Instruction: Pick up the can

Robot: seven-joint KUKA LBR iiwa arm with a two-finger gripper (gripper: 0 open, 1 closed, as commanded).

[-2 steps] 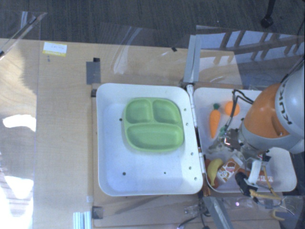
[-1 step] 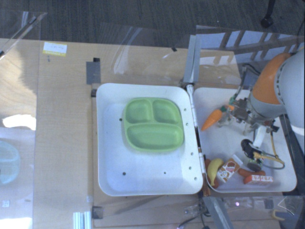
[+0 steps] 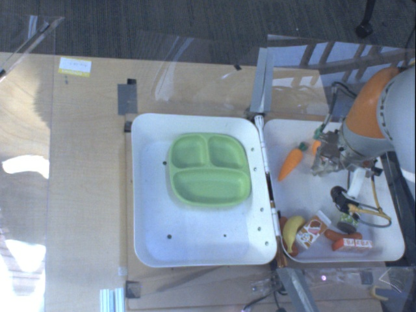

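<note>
One can [image 3: 351, 243], seemingly the red-and-white thing lying on its side, sat in the right bin [image 3: 394, 255], well apart from the fingers [image 3: 323, 163] on their camera-ward side. A carrot [image 3: 290, 163] lay just beside the fingers; whether they were open or closed could not be told. A good pick likely needed them brought over the can, spread across its round body rather than its ends, clear of the neighbouring carton [image 3: 310, 233].

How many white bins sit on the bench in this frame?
2: the left bin holds a green divided plate; the right bin holds the carrot and other items.
</note>
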